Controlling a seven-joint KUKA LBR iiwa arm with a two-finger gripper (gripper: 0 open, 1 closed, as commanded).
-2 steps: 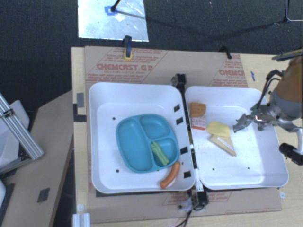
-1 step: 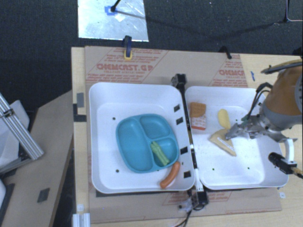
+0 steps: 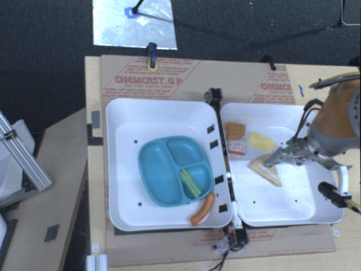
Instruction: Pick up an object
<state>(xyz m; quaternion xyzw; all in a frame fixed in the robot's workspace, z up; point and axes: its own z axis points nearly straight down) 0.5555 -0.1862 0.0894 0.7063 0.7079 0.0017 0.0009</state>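
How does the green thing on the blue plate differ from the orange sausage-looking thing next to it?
The green piece is green and lies inside a compartment of the blue divided plate; the orange sausage is orange-brown and lies off the plate, on the left bin floor by its rim. The sausage looks longer and slightly curved; the green piece looks straighter. Both are elongated and lie at a slant.

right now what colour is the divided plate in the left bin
Light blue: the divided plate shows best in the camera view.
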